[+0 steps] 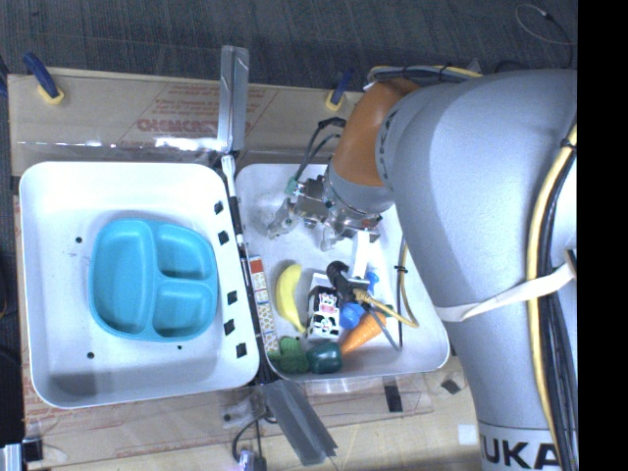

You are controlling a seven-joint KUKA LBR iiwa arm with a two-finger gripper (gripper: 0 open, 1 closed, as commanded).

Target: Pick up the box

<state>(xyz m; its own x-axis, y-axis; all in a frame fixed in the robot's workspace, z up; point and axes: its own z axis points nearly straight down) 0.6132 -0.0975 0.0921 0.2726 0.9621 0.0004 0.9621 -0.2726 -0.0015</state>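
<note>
Cardboard-topped desk (118, 106) with faint red print I can't read; "UKA" shows on the arm's base (510, 451). Hand (312, 207) hangs over the right bin (257, 194), can't tell its spread. Box (325, 314), cow-patterned, sits beside the banana (288, 295).

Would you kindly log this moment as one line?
gripper: above right bin | box: lying in bin beside banana | grasp: none seen
</note>
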